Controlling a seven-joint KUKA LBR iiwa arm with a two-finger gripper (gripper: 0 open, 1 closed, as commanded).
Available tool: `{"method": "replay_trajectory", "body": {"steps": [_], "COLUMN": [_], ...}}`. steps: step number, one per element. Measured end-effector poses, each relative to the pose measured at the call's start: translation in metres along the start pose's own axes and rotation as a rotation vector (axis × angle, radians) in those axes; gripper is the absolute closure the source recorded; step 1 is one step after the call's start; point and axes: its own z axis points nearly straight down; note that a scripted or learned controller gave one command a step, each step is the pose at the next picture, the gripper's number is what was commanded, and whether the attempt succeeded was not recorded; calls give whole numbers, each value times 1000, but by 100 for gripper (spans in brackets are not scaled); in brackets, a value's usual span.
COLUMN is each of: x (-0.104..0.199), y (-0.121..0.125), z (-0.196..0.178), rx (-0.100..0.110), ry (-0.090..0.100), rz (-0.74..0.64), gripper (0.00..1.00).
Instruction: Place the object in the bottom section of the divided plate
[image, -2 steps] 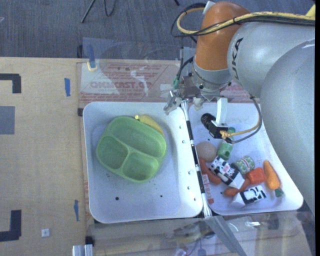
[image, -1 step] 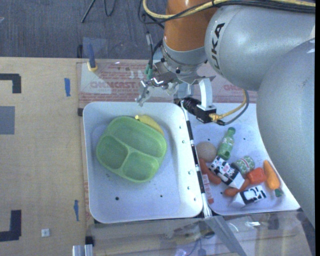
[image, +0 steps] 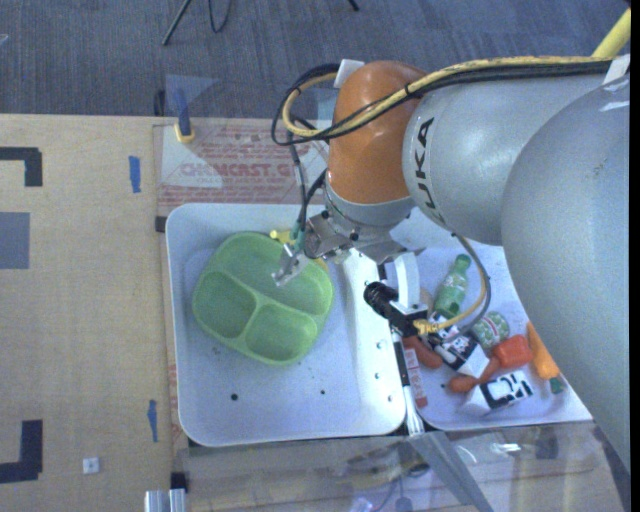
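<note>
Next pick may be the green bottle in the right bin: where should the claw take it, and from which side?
Grip the green bottle across its mid-body, coming from above. It lies tilted on the bin floor, long sides apparently free, toys crowded below its base end. Judgement only.

Grey arm (image: 520, 180) reaches in from right; gripper (image: 290, 262) points down-left.

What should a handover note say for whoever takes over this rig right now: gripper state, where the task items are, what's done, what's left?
Gripper: over the upper right part of the green divided plate; whether it holds anything is unclear.
Plate: in the left bin, all three sections look bare.
Right bin: a green bottle and a pile of small toy items.
Done: no object seen in the plate's bottom section.
Left: confirm a grasp, then place the object in the bottom section.
</note>
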Motion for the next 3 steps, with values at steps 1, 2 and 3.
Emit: {"method": "replay_trajectory", "body": {"steps": [1, 2, 3], "x": [67, 68, 8], "y": [40, 42, -40], "z": [-96, -107, 19], "rx": [-4, -8, 0], "ry": [-1, -2, 0], "rz": [-126, -128, -82], "gripper": [0, 100, 100]}}
